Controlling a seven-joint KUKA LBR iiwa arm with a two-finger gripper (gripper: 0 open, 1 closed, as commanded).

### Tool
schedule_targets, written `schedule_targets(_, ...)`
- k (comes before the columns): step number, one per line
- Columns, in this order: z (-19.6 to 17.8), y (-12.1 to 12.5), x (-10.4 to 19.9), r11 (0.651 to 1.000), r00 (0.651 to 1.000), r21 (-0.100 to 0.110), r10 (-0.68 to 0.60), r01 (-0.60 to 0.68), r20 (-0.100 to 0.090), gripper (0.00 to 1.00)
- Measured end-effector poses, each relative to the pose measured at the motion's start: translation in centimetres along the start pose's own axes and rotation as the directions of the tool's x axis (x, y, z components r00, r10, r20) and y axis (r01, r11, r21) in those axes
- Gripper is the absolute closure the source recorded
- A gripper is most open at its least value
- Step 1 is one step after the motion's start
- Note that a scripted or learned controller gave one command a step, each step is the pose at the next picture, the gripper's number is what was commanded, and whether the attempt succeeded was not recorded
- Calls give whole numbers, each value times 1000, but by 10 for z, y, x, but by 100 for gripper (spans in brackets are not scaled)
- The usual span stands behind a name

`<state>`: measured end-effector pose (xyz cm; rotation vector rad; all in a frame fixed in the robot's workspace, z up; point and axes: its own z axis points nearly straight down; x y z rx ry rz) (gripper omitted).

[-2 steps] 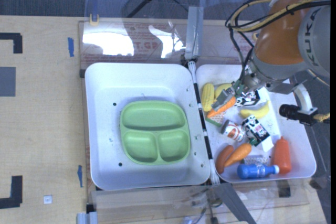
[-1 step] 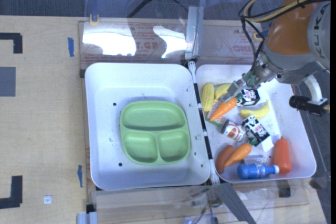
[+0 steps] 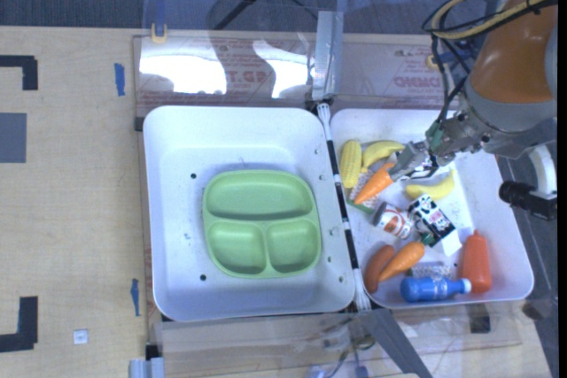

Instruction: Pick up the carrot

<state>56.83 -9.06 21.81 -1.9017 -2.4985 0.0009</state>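
Two carrots lie in the right bin (image 3: 509, 190). One carrot (image 3: 373, 185) is orange with a green top and lies slantwise beside the corn cob (image 3: 351, 162) near the bin's left wall. The other carrot (image 3: 405, 258) lies nearer the front, next to a reddish-brown sausage-like piece (image 3: 378, 265). My gripper (image 3: 416, 158) reaches in from the right and hangs right at the green-top end of the first carrot, over the bananas. Whether it touches the carrot is unclear.
Yellow bananas (image 3: 383, 151) sit under the gripper. A small can (image 3: 394, 222), a black-and-white item (image 3: 431, 218), a blue bottle (image 3: 433, 288) and an orange-red bottle (image 3: 476, 262) crowd the right bin. The left bin (image 3: 168, 190) holds a green divided plate (image 3: 261, 221).
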Motion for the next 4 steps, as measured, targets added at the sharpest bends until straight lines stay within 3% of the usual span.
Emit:
schedule_targets(1, 94, 34, -18, 999, 999, -19, -51, 51, 10, 0)
schedule_targets(2, 121, -4, -7, 948, 949, -32, 316, -316, -1, 0)
schedule_targets(3, 110, -2, -4, 949, 950, -34, 313, -313, -4, 100)
schedule_targets(4, 9, 12, 5, 970, 970, -2, 243, -243, 1, 100)
